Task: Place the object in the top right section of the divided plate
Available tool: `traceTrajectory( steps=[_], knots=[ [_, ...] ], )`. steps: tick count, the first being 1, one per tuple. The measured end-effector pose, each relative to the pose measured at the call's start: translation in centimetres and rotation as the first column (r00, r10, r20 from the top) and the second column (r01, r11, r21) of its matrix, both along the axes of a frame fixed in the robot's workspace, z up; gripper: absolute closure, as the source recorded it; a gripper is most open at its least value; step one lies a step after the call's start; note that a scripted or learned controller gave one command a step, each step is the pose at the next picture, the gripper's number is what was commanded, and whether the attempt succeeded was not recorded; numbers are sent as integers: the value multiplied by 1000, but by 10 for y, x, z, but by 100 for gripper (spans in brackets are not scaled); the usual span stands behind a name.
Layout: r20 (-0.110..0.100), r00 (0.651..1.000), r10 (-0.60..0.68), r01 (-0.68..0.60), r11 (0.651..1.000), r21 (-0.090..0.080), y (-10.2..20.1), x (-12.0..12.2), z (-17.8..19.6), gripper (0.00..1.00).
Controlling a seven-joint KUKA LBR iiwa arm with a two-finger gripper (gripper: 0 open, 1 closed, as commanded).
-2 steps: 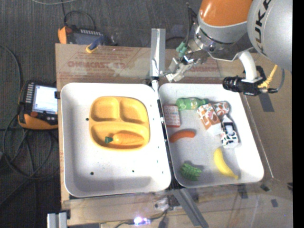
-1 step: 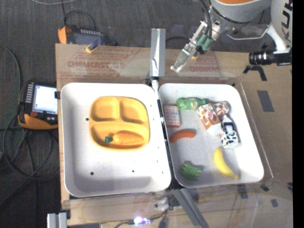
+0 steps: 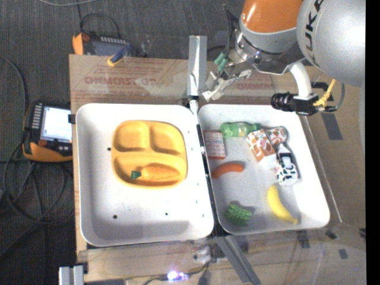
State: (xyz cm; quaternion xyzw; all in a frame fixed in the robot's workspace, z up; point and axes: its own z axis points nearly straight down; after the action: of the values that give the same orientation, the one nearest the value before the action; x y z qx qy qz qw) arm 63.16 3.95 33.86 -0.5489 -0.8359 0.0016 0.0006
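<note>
Pincer (image 3: pixel 222 79) is seen high behind the bins, and whether it is open cannot be told. No toy is held. A carrot (image 3: pixel 155 172) is already lying in the yellow plate (image 3: pixel 127 134)'s bottom part. The wrong section could be picked.

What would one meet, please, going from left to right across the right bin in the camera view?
Red packet → sausage → green toy → carton → banana → black-and-white box.
</note>
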Motion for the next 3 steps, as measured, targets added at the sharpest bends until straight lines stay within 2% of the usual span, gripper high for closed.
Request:
traceTrajectory(
  steps=[1, 2, 3],
  knots=[
    [2, 1000, 3, -3, 1000, -1, 77, 22, 56, 100],
    [3, 931, 365, -365, 931, 0, 131, 34, 93, 100],
    [3, 931, 365, -365, 931, -1, 130, 34, 93, 0]
  ],
)
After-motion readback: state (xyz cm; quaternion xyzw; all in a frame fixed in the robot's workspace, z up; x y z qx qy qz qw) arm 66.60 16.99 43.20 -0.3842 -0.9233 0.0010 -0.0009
